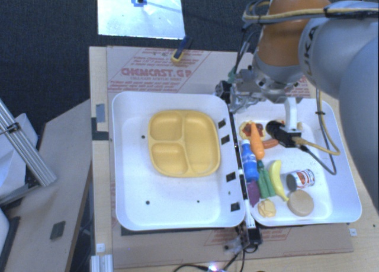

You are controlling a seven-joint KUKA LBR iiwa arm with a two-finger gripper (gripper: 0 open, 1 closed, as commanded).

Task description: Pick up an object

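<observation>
The right bin (346, 197) holds a pile of toy food. An orange carrot (256, 141) lies near its left wall, with a blue bottle (249, 165) just below it. Further down are a green piece (264, 183) and a purple piece (253, 193). A yellow banana (277, 179), a small can (301, 178), a tan round piece (300, 202) and a small yellow pastry (266, 208) fill the front. My gripper (235, 99) hangs at the bin's far left corner, above and behind the carrot. The wrist hides its tips.
A yellow divided plate (182, 143) lies in the left bin (130, 205). A black cable end (279, 133) and a white post (291, 112) hang from the wrist over the right bin's back. The grey arm (340, 45) covers the upper right.
</observation>
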